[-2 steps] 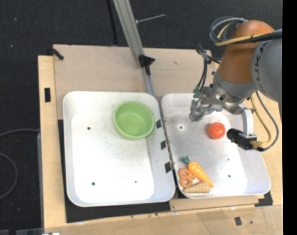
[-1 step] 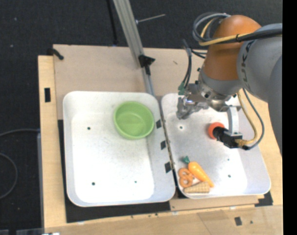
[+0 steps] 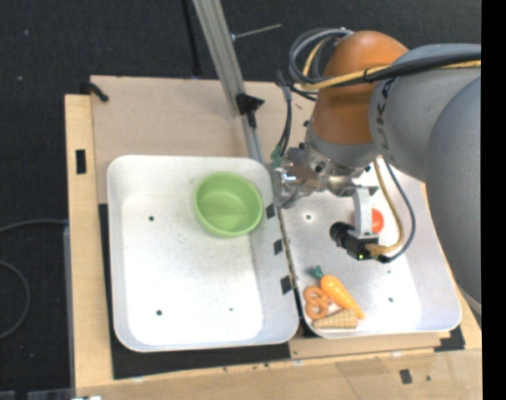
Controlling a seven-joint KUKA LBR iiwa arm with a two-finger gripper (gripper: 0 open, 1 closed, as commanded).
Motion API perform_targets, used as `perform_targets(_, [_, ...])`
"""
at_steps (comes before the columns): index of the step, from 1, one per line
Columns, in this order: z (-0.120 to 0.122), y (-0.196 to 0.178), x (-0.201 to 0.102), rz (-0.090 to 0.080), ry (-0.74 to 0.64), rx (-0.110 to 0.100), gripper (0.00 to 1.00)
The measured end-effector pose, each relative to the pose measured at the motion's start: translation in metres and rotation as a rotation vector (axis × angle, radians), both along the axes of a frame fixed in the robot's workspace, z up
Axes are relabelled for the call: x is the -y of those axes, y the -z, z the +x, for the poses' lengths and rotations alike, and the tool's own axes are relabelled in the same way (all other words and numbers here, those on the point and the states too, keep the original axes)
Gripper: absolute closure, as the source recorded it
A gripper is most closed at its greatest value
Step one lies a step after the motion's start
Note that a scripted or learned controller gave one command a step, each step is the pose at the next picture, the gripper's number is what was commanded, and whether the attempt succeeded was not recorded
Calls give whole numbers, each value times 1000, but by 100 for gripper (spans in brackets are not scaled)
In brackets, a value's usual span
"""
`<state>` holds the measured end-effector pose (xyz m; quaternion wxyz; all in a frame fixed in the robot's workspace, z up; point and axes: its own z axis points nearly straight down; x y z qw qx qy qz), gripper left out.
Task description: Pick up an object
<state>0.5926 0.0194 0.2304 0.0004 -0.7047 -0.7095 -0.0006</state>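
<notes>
**Hand hanging over the right bin, grip unreadable**

Hand [image 3: 307, 182] is hanging over the far left part of the right bin [image 3: 419, 307], just beside the divider where the two bins meet. I am seeing it from above, with the orange band [image 3: 357, 73] and the grey arm [image 3: 436, 115] covering most of it, so I cannot tell how it is set or whether anything is in it.

Taking the right bin as my landmark, I am reading the rest from there. At its near left corner a small cluster of toy food is lying: an orange carrot [image 3: 338, 292] with a green tip, a pretzel [image 3: 318, 303] touching the carrot on its left, and a pale waffle-like piece [image 3: 338, 321] just below both, against the near rim. Toward the bin's middle, a black fitting [image 3: 353, 240] is hanging with cables looping around it, and a red and white thing [image 3: 371, 220] is showing just beside that; I cannot tell what it is.

To the left of the right bin, the left bin [image 3: 144, 307] is holding a green bowl [image 3: 227, 204], sitting upright in its far right part, near the divider. Both bins are resting on the table [image 3: 152, 115].
</notes>
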Motion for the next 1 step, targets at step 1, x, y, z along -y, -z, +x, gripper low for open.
perform_targets(1, [7,-13,-55,0,3,0,100])
